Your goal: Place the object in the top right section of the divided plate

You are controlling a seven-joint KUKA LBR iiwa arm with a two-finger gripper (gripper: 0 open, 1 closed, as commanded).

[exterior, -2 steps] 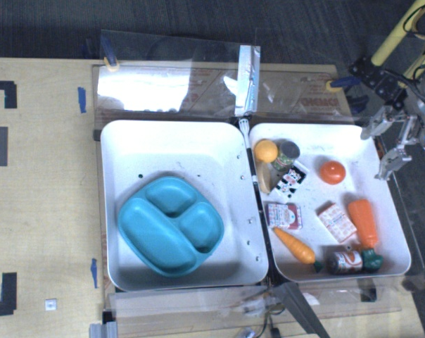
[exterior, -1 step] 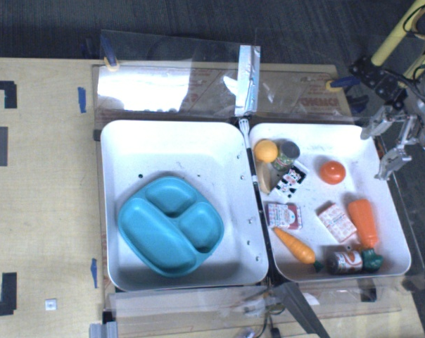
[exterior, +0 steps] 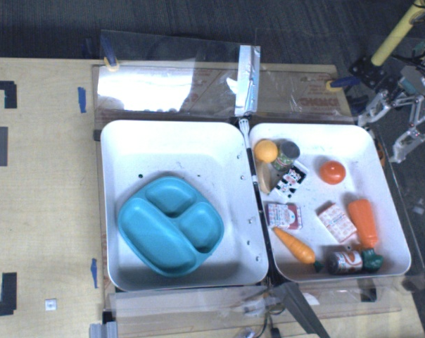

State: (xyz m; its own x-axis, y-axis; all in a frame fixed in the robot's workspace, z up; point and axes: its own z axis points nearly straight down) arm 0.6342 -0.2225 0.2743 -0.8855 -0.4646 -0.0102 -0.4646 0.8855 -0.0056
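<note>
The end effector [exterior: 409, 129] hangs off the right bin's [exterior: 353, 138] upper right corner; whether it is open cannot be told. The blue divided plate [exterior: 172, 224] lies in the left bin [exterior: 128, 146]. The tomato [exterior: 332, 172], carrot [exterior: 294, 244] and can [exterior: 345, 261] sit in the right bin.

Even, fairly bright overhead light washes the two white bins [exterior: 128, 146] nearly flat, throws a soft shadow under the blue divided plate [exterior: 172, 224], puts strong glare on the clear plastic sheet [exterior: 156, 86] behind them, and leaves the picture slightly soft, with dim, grainy dark corners.
</note>
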